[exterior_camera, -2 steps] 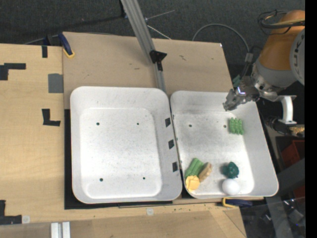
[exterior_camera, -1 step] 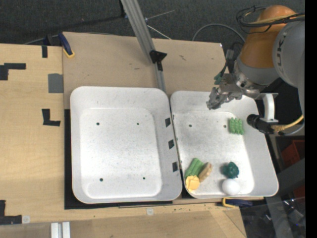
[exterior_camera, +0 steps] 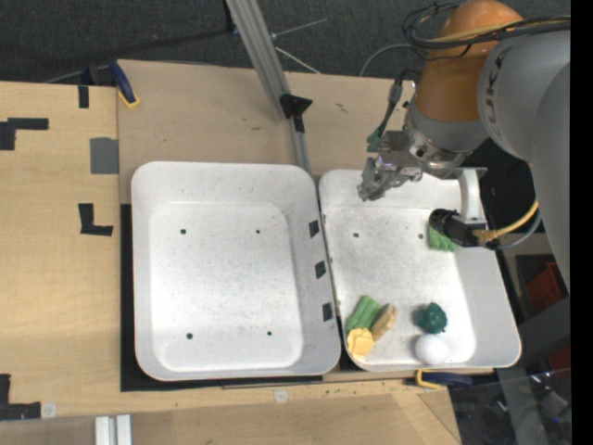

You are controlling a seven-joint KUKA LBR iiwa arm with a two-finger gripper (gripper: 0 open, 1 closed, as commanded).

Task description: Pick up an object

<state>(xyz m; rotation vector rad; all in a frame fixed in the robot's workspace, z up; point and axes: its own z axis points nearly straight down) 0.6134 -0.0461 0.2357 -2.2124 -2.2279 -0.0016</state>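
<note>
My gripper [exterior_camera: 372, 187] hangs over the far left corner of the right bin [exterior_camera: 408, 239], its dark fingers pointing down, with nothing visible between them. Near the bin's front edge lie a green and tan corn-like toy [exterior_camera: 371, 314] with a yellow piece [exterior_camera: 359, 342] beside it, a dark green round object [exterior_camera: 430, 318] and a white ball [exterior_camera: 431, 348]. A small green object [exterior_camera: 438, 239] rests at the right wall. All of these sit well away from the gripper.
The left bin [exterior_camera: 222, 267] sits beside the right one. A slanted metal pole [exterior_camera: 269, 63] with a black clamp stands behind the bins. Cables and a white bracket [exterior_camera: 470, 202] hang by the arm's wrist.
</note>
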